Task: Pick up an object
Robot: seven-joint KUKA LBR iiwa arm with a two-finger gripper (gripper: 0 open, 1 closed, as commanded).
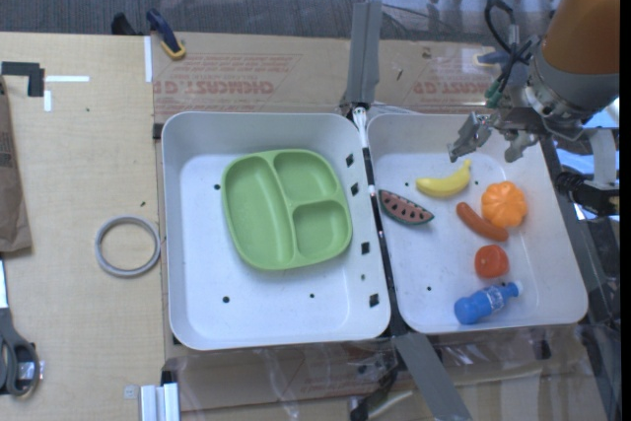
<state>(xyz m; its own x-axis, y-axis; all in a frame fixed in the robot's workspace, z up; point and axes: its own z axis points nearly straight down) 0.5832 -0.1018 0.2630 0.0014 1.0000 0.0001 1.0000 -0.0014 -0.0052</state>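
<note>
A blue bottle [485, 303] lies at the near edge of the right bin [562, 306], with a red tomato [491, 261] just beyond it. Farther in lie a sausage [481, 221] touching an orange pumpkin [504, 203], a banana [445, 180] and a watermelon slice [405, 209] — the slice nearest the left wall. The gripper [490, 142] hangs above the far right part of this bin, fingers spread, pinching nothing. The left bin [187, 301] holds a green divided plate [287, 207]. A tape ring [128, 245] lies on the bench at left.
</note>
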